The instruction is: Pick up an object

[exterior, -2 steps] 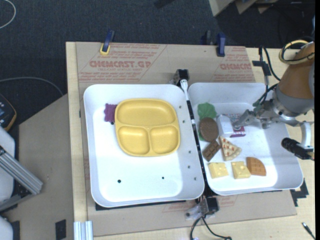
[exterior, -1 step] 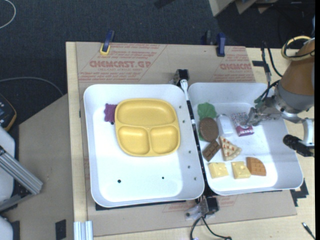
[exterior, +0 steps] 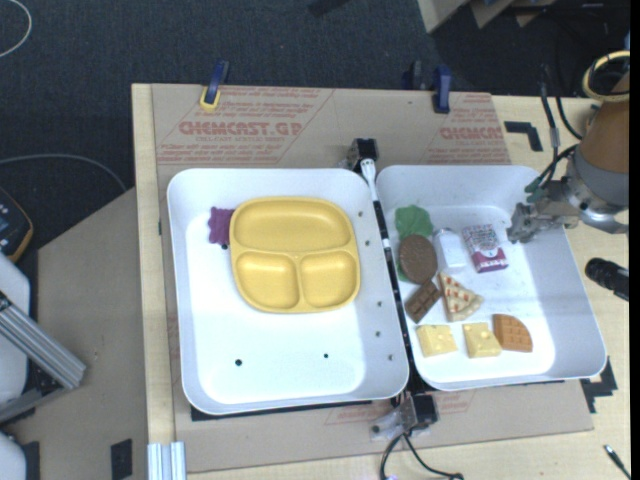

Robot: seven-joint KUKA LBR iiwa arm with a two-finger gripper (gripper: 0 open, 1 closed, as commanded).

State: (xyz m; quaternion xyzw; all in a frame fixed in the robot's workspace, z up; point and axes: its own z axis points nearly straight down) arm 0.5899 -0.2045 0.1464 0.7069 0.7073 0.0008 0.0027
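You see the gripper (exterior: 522, 226) over the right bin (exterior: 570, 298), the snack packet (exterior: 482, 247) just left of it; jaws' state: can't tell.

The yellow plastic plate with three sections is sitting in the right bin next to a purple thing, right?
Not quite. The yellow plastic plate with three sections sits in the left white bin, not the right one. The camera view shows it there, and the small purple thing is indeed beside it, at its left edge.
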